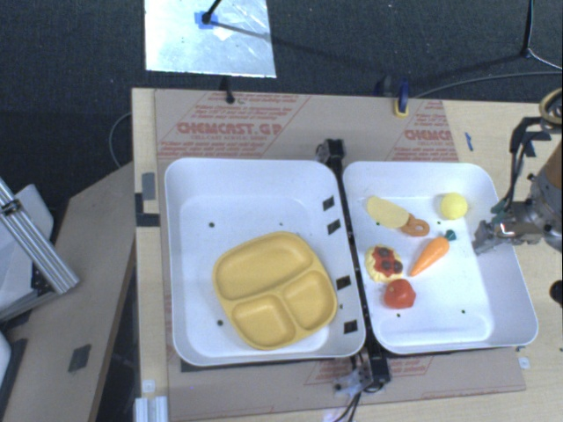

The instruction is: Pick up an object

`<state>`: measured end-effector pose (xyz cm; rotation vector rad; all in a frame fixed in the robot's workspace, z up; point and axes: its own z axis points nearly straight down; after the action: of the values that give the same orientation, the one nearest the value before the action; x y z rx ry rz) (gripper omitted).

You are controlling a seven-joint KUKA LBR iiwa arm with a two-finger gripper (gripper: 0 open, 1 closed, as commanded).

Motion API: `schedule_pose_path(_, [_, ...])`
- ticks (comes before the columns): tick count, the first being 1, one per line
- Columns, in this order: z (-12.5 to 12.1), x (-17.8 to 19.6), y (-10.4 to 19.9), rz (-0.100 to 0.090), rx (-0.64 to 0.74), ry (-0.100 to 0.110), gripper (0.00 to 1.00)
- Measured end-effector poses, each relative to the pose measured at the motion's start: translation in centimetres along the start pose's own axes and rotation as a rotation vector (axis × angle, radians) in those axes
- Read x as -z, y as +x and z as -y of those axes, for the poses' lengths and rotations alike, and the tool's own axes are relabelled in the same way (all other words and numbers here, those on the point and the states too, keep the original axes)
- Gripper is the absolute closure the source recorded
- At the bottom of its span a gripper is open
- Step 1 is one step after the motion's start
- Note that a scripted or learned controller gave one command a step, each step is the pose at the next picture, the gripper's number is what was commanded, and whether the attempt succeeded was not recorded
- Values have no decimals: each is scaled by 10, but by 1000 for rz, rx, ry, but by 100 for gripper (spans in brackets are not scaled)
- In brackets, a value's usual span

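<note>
Camera view, from above at a slant: the surface (413, 130) is seen covered by a printed board, laid flat so that two shallow white bins can be carried side by side. Well away from the fingers, the left bin (202, 192) is taken up by a yellow divided tray (274, 288), smooth moulded plastic with three rounded compartments, lying flat and slightly turned. The right bin (475, 323), also glossy and round-cornered, is reached over at its right rim by the gripper (486, 236), a grey metal part that appears to hover just above the rim. Whether the fingers are spread or pressed together cannot be told, and nothing is seen between them.

The candidate objects are loosely scattered in the right bin, apart enough that each could probably be taken singly. Nearest the fingers, an orange toy carrot (430, 255) with a green tip is laid at a diagonal. Beyond it, a yellow ball (454, 205), a pale yellow oblong piece (388, 212), a small brown ring (417, 228) touching it, a decorated yellow disc (384, 262) and a red tomato-like piece (398, 294) are seen. All look like smooth, hard plastic.
</note>
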<state>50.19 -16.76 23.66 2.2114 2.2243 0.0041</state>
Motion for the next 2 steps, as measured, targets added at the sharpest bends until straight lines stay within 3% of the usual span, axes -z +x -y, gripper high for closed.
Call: schedule_pose_path(2, [2, -1, 107, -3, 3, 3, 100])
